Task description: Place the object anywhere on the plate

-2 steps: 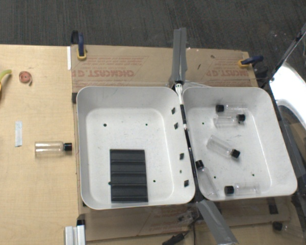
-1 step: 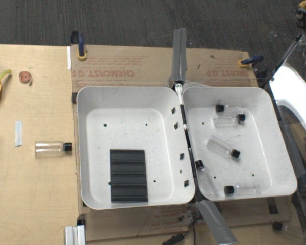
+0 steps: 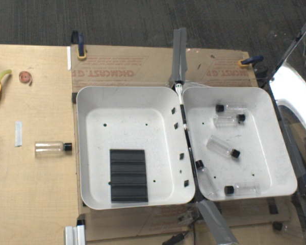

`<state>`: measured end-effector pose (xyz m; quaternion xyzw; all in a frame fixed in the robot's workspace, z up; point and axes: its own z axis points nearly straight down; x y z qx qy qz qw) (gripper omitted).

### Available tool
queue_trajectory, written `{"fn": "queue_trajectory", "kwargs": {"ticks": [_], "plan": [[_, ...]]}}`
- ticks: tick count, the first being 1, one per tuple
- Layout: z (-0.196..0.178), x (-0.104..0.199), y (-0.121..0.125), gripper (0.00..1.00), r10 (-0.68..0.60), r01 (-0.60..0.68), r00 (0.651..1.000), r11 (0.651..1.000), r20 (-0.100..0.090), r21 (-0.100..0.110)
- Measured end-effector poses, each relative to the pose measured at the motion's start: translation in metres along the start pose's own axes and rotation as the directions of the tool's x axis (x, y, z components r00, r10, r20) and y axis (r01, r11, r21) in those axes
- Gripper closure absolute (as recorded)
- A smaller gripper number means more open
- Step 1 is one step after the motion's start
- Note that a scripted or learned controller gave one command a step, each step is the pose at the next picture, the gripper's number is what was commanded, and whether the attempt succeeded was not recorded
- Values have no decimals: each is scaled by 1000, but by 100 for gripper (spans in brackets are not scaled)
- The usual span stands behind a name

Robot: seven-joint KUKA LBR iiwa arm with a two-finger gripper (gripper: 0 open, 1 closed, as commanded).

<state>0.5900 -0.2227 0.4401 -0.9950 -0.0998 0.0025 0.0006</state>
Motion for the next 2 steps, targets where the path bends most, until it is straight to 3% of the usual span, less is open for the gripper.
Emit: {"fn": "queue_trajectory", "kwargs": {"ticks": [1, 2], "plan": [[17, 70, -62, 0, -3, 3, 1000, 1000, 0, -1], [0, 9, -1, 0, -20, 20, 1000, 1000, 0, -1]]}}
